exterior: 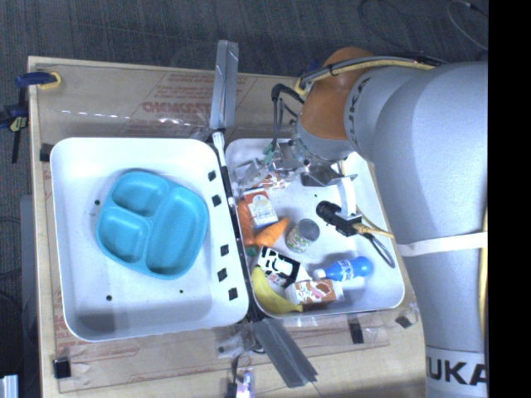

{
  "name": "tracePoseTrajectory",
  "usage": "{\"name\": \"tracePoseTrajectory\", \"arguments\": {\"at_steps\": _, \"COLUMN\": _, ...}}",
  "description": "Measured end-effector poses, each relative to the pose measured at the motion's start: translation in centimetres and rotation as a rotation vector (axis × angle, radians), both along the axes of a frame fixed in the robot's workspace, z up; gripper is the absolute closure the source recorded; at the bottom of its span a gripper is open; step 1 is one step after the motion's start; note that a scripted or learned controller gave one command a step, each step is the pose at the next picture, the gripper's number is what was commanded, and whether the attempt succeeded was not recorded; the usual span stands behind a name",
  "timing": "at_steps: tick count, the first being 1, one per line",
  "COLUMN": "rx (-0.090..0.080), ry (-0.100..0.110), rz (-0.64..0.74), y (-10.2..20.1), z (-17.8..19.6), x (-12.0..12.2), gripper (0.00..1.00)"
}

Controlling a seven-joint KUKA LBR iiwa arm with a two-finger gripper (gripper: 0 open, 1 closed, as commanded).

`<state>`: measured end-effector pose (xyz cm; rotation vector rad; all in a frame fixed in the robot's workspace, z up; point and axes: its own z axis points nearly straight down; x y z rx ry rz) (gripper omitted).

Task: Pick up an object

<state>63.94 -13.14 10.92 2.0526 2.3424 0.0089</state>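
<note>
My gripper (276, 161) is low in the far left corner of the right bin (375, 191), under the orange wrist band. Just in front of it lie an orange carrot-like piece (247, 225) and a small white and blue packet (263, 211). Further forward sit a round grey-green can (303, 235), a black and white item (278, 264), a blue bottle (349, 269), a red-brown packet (316, 291) and a yellow banana (272, 296). Nothing shows as lifted off the bin floor.
The left bin (75, 222) holds a blue divided tray (153, 222). A grey divider (222, 89) runs between the bins. The arm's bulk covers the right bin's right side.
</note>
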Motion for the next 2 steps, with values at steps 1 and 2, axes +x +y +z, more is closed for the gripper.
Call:
{"name": "tracePoseTrajectory", "arguments": {"at_steps": 1, "rx": 0.001, "ry": -0.004, "rz": 0.006, "y": 0.1, "z": 1.3, "x": 0.2, "gripper": 1.0}}
{"name": "tracePoseTrajectory", "arguments": {"at_steps": 2, "rx": 0.014, "ry": 0.027, "rz": -0.044, "y": -5.9, "z": 5.1, "x": -8.2, "gripper": 1.0}}
